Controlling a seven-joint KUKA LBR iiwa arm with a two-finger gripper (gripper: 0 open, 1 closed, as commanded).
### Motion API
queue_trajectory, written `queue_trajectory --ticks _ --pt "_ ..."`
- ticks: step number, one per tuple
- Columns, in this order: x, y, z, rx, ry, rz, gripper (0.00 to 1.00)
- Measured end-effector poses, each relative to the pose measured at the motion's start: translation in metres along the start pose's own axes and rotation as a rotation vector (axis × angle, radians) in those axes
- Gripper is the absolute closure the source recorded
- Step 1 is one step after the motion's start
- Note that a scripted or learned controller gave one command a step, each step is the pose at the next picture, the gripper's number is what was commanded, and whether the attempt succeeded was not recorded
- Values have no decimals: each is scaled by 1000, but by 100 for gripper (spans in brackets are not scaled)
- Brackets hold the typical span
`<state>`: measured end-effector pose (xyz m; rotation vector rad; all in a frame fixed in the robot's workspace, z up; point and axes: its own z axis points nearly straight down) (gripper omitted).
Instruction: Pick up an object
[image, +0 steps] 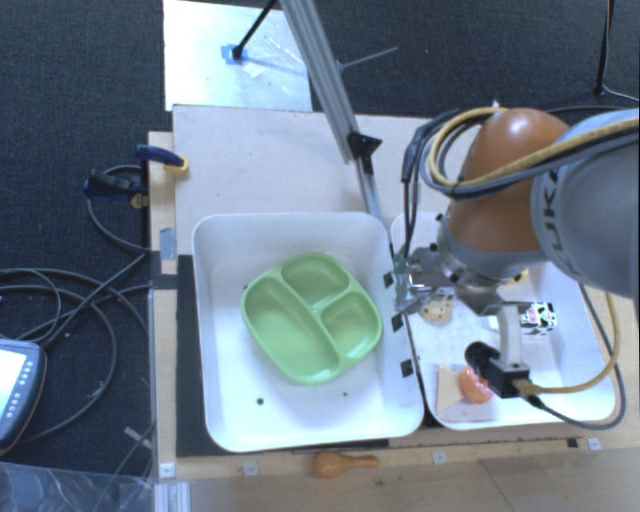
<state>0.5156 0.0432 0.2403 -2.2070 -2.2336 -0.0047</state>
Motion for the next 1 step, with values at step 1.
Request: queue_trajectory --ticks 1 --pt "53 -9 -2 0 0 0 100"
